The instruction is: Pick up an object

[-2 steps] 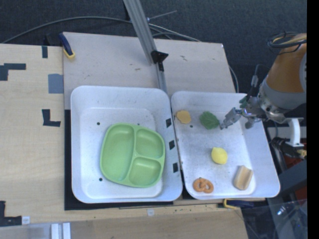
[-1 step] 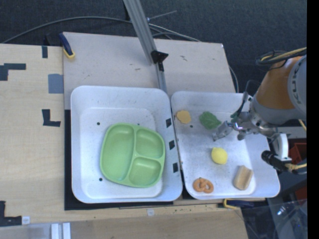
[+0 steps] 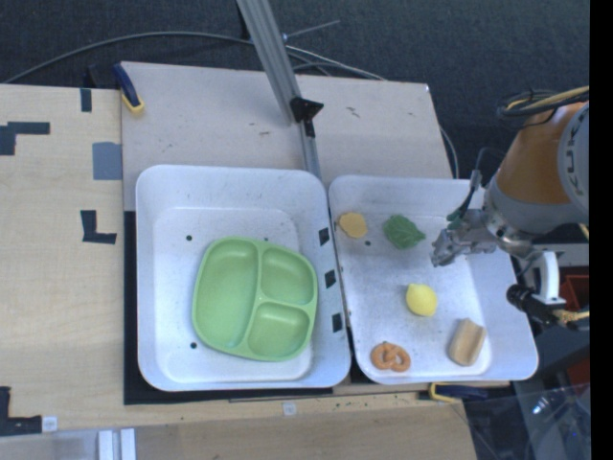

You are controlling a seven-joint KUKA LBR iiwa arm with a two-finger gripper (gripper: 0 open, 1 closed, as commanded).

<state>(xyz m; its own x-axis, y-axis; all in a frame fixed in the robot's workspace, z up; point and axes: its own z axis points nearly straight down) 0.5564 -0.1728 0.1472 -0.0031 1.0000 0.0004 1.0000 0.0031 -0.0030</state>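
The right bin (image 3: 498, 353) holds several small items: a green leafy piece (image 3: 403, 231), a round yellow-orange piece (image 3: 352, 224), a yellow lemon-like ball (image 3: 421, 300), a brown pretzel (image 3: 390, 356) and a tan bread-like piece (image 3: 466, 341). My gripper (image 3: 446, 248) hangs over the bin's right part, just right of the green piece and above the yellow ball. Nothing shows between its fingers.
The left bin (image 3: 153, 257) holds a light green divided plate (image 3: 255, 298). A metal pole (image 3: 273, 46) slants down to the bins' shared far edge. Cables run behind the bench. The arm's orange band (image 3: 546, 166) sits at the right.
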